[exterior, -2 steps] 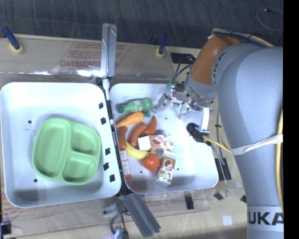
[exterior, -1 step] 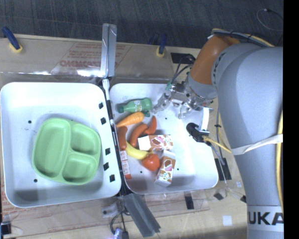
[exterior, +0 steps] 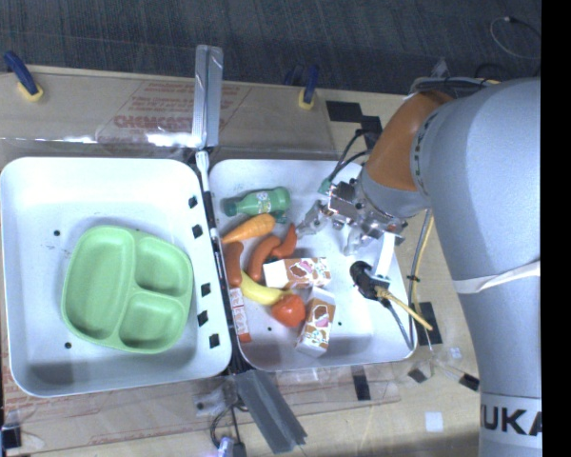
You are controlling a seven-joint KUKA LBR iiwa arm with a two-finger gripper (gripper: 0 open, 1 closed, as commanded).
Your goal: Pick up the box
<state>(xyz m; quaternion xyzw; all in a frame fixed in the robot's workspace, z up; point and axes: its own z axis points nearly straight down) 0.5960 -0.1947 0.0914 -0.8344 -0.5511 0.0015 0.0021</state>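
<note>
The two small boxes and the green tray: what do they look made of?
Boxes: probably printed cardboard, with flat faces, sharp edges and matte graphics. Green tray: likely moulded plastic, with rounded compartments and a soft sheen.

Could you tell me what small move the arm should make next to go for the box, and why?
Probably shift the pincer toward the view's left and a little down, over the box. It sits in the right bin beside the pile, apart from the box, which lies against the sausages and the banana.
</note>
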